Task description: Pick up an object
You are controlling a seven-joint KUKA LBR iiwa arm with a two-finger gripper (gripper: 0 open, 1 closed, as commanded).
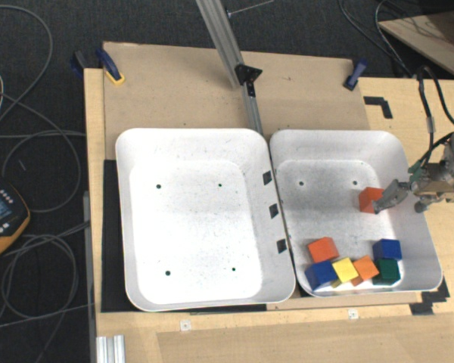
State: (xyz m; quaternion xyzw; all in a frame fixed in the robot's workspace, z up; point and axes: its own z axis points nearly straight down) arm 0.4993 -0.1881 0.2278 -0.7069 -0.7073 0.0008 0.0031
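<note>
Lying against the jaws' tip, the orange-red block (371, 199) sits in the right bin (325, 153); their opening cannot be told.

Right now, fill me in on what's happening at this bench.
A robot arm reaches in from the right over the right-hand bin. Its gripper is at an orange-red block lying apart from the others near the bin's middle right; whether the fingers hold it is unclear. The other blocks cluster at the bin's near edge: an orange one, a yellow one, three blue ones, another orange and a green one. The left-hand bin sits alongside.
</note>
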